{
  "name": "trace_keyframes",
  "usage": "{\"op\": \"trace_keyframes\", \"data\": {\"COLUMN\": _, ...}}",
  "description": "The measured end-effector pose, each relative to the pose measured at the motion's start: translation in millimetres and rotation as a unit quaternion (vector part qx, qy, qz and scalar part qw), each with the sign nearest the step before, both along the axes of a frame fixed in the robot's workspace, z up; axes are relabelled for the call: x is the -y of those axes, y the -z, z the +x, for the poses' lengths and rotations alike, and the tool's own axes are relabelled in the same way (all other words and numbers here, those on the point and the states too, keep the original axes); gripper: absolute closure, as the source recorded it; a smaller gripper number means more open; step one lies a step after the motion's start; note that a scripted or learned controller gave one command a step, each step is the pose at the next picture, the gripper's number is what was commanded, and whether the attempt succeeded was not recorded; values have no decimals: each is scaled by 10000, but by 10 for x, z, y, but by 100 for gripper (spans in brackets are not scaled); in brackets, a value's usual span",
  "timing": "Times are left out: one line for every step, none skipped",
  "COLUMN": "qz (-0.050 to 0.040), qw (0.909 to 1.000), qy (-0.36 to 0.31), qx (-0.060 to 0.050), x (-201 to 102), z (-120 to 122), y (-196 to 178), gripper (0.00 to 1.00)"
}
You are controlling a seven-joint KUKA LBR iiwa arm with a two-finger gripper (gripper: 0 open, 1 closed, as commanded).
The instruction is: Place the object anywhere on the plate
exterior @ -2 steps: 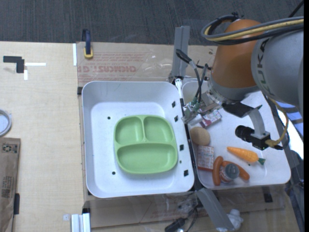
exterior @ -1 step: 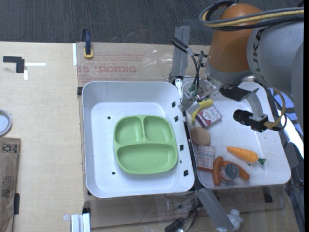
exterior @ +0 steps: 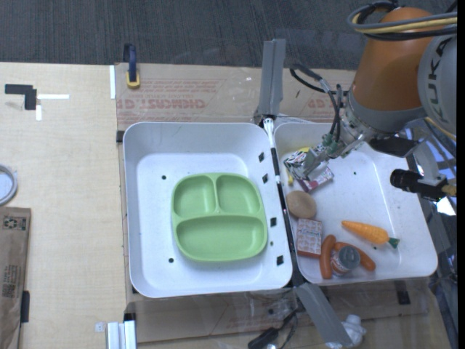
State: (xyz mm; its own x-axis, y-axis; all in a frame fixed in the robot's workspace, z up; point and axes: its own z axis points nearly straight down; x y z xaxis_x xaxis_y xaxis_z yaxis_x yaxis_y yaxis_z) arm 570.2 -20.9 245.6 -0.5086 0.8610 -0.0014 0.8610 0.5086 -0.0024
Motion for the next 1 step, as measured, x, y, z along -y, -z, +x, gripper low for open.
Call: {"op": "trace_keyframes", "data": {"qz": 2, "qw": 10000, "qy": 76, "qx": -11, "x": -795, "z": -160, "y": -31, "gripper": 100}}
